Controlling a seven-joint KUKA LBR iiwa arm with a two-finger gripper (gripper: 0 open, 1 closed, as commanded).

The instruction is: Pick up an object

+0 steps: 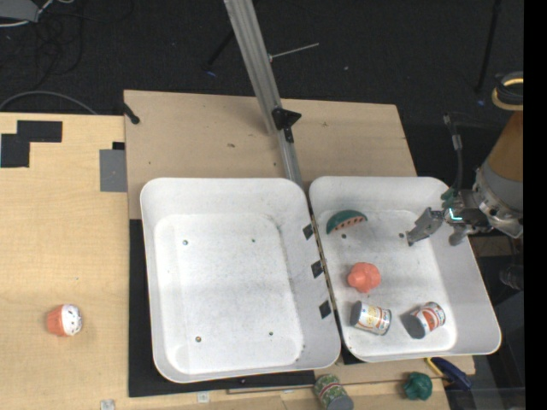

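**Right bin: four items, none held**

Gripper [438, 227]: fingers spread apart, nothing between them, over right bin's [466, 267] upper right. Melon slice [346, 221] upper left; red lump [364, 277] centre; can [372, 318] and second can [424, 319] near front edge. Left bin [162, 196] alongside.

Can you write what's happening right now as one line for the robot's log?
gripper: open, holding nothing, over right white bin | nearest: watermelon-slice toy, red round toy | two small cans: in bin, untouched
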